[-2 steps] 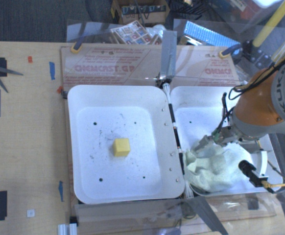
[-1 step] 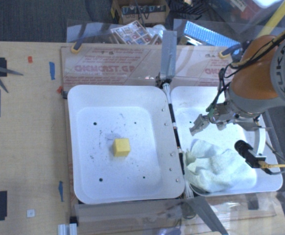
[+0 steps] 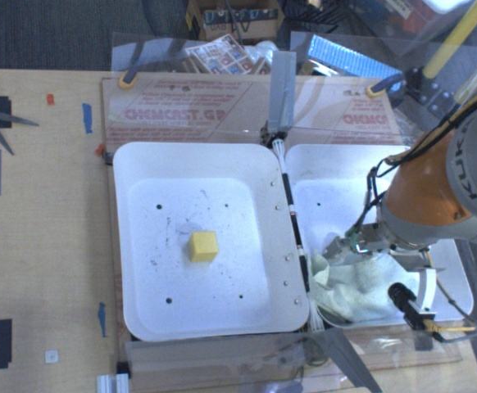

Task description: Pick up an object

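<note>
Front edge of bench: a pale wooden bench top (image 3: 42, 219) spreads to the left, with small blue tape marks and dark patches on it.
Gripper: the gripper (image 3: 361, 248) sits low in the right bin, at its front left part, just above a crumpled cloth; its fingers are hidden among the wrist parts, so how wide they stand cannot be told.
White cloth: a rumpled whitish cloth (image 3: 355, 289) lies in the front of the right bin, bunched against the divider side, directly under the gripper; whether the two touch cannot be told.
Right bin: a shallow white bin (image 3: 320, 174), its rear floor bare, its right half covered by the arm.
Arm: the grey arm with an orange band (image 3: 423, 191) reaches in from the right and bends down over the right bin.
Yellow block: a small yellow cube (image 3: 203, 246) rests alone near the middle of the left bin, well apart from the gripper.
Left bin: a shallow white bin (image 3: 140, 170) with dark specks on its floor.
Behind the bins: a clear panel with red lettering (image 3: 181, 109) stands along the back.
</note>
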### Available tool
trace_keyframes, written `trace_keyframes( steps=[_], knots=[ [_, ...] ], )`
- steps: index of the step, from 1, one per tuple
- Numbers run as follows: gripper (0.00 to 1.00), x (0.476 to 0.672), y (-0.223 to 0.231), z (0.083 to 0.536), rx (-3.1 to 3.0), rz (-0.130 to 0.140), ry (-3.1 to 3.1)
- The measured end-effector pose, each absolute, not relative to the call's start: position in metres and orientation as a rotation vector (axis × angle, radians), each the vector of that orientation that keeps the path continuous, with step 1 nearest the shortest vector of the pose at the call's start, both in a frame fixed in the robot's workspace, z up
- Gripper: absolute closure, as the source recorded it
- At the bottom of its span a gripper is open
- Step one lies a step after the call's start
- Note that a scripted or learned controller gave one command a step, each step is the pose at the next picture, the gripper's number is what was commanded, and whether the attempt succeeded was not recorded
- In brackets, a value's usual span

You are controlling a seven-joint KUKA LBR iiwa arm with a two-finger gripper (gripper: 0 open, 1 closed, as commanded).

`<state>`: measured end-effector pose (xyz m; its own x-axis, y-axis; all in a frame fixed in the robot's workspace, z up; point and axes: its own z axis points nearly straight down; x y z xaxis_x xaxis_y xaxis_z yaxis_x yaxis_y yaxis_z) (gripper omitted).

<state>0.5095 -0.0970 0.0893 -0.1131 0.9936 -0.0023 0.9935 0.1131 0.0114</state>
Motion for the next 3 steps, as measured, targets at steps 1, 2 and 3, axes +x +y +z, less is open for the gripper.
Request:
trace_keyframes(
  steps=[1, 2, 3],
  knots=[
    [1.0, 0.511, -0.098, 0.1, 2.085, 0.016, 2.331],
    [1.0, 0.518, -0.102, 0.09, 2.526, 0.012, 1.855],
    [1.0, 0.526, -0.107, 0.09, 2.851, 0.014, 1.305]
  ],
)
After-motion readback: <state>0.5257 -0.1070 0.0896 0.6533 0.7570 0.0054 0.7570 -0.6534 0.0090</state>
